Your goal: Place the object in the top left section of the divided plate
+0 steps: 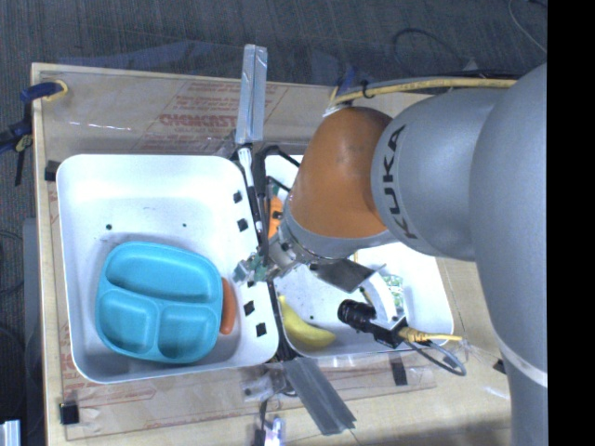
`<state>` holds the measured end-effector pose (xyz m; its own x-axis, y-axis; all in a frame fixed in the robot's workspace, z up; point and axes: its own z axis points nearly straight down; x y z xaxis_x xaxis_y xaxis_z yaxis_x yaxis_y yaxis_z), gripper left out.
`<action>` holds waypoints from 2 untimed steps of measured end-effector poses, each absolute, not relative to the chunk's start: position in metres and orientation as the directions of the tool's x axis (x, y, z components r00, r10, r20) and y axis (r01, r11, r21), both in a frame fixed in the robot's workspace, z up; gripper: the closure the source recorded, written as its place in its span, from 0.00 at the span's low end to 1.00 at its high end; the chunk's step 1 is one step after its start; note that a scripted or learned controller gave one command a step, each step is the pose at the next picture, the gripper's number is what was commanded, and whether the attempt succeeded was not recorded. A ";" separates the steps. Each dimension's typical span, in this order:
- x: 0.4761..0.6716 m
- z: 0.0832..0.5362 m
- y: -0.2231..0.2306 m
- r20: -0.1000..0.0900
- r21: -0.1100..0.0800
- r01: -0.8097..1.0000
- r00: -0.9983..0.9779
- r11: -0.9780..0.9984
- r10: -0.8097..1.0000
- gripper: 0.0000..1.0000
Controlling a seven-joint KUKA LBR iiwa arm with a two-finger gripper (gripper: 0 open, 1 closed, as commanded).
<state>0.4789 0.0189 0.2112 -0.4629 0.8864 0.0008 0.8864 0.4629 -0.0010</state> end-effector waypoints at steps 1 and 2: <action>0.559 0.192 0.080 0.001 -0.003 0.896 -0.444 0.444 0.896 1.00; 0.484 0.194 0.094 0.001 -0.002 0.823 -0.568 0.568 0.823 1.00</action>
<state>0.4841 0.0944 0.1939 -0.5679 0.8231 0.0014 0.8231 0.5679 -0.0024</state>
